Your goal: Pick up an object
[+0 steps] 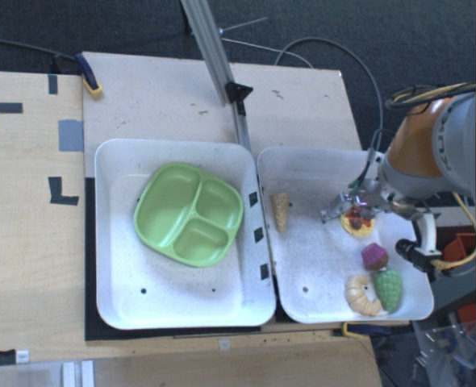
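Observation:
The right bin holds several small items. A yellow and red toy lies at its right side, and my gripper hangs right over its upper left edge, touching or nearly touching it. Below that toy lie a magenta piece, a green piece and a cream ring-shaped pastry. A tan cone rests near the bin's left wall. The grey arm with its orange band reaches in from the right.
The left bin holds a green divided plate. A metal pole slants down to the wall between the bins. A black cable loops behind the right bin.

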